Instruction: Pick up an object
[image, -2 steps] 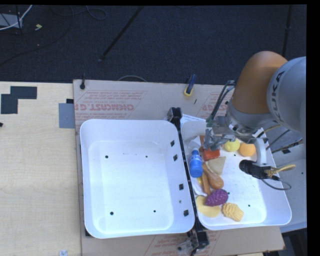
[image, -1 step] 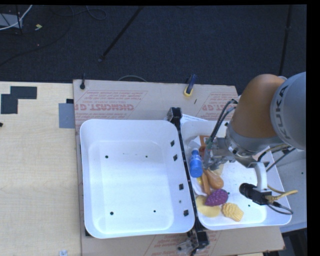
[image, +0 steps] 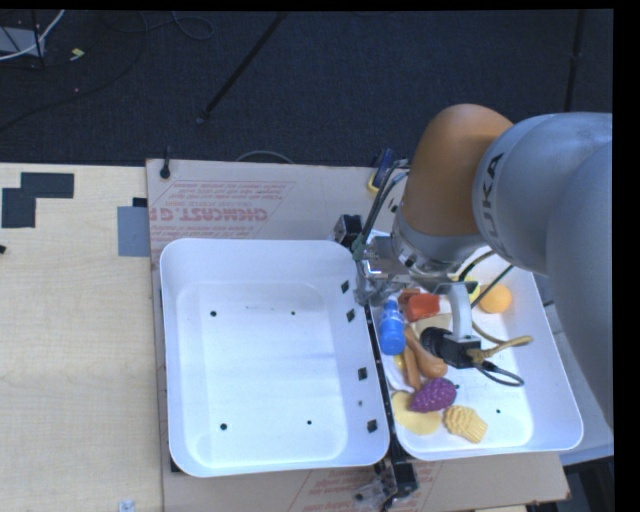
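In the camera view, the arm reaches over the loaded bin at the view's right. The gripper hangs low by that bin's inner wall, next to the divide from the other bin. Whether it is open or closed cannot be told (the wrist hides most of it), and nothing can be seen held in it.

The likeliest target is the blue bottle, which lies just on the camera's side of the gripper, close against the inner wall. A red piece sits just beside its far end, and an orange sausage lies against or very near its outer flank. Purple grapes and yellow corn lie nearer the camera, and an orange ball sits well apart.

The step in hand looks like settling onto the bottle. To do it well, the grip should close across the bottle's narrow width at mid-body, not at an end. It should come straight down, since the wall and the sausage leave little room on either flank and a sideways nudge could roll the bottle.

The bottle's long axis runs roughly parallel to the inner wall, from far to near, slightly tilted. Its paler end points toward the gripper, but whether that end is the cap is too small to tell.
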